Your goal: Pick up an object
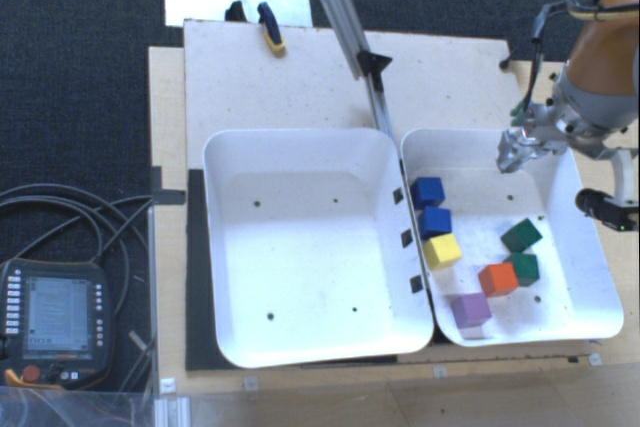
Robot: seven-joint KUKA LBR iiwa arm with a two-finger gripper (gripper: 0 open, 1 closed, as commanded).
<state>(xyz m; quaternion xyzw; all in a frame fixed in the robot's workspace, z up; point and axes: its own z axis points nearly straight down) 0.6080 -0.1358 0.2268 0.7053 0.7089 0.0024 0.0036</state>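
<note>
Currently: gripper above right bin, blocks untouched

Nothing is seen between the fingers of the gripper (512, 155); how far apart they are cannot be told. Nearest below-left, two blue blocks (431, 206) are stacked in line. Farther down, green blocks (522, 249), yellow block (442, 250), orange block (497, 278), purple block (470, 310) are scattered in the right bin (585, 290).

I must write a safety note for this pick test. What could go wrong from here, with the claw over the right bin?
1. The two blue cubes and the yellow cube sit in a row against the right bin's inner wall, so the claw may hit that wall.
2. The orange cube touches a green cube; a grasp there could push one aside.
3. The purple cube lies near the front rim, awkward to approach.
</note>
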